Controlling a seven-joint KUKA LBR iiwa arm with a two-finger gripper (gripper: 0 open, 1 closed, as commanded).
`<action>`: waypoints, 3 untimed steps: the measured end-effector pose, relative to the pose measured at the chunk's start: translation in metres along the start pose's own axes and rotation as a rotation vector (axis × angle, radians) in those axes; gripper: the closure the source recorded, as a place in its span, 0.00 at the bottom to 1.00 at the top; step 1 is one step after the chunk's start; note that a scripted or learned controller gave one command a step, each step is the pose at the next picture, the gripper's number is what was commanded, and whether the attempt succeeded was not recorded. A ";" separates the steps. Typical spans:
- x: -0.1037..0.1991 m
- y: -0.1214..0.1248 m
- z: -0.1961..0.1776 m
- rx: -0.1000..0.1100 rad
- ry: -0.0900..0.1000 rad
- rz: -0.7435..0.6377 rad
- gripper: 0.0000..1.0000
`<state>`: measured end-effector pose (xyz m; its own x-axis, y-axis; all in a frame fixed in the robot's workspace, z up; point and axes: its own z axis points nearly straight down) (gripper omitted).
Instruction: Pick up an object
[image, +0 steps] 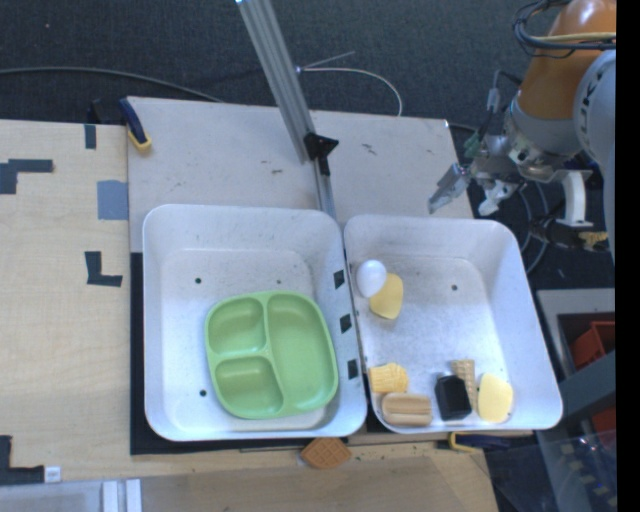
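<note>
On the bench, the end effector (462, 192) hangs spread wide, holding nothing, beyond the right bin (520, 300).

a robot lab: a grey and orange arm (570, 80) at the far right, two white bins (170, 300) on a taped table (60, 300), loose cables (360, 75), a metal pole (285, 80), dark carpet (120, 40).

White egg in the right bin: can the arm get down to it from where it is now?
Probably yes. The white egg lies uncovered near the right bin's left wall, touching only a yellow piece. The gripper hovers beyond the bin's far edge, with nothing between.
</note>
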<state>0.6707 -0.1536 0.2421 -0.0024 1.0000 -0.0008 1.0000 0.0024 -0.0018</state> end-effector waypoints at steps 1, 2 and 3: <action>0.000 0.000 0.000 0.000 0.000 0.000 0.00; 0.004 -0.001 0.044 0.004 0.000 0.000 0.00; 0.005 -0.005 0.088 0.004 0.000 0.000 0.00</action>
<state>0.6655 -0.1491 0.1537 -0.0020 1.0000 -0.0009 1.0000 0.0020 -0.0063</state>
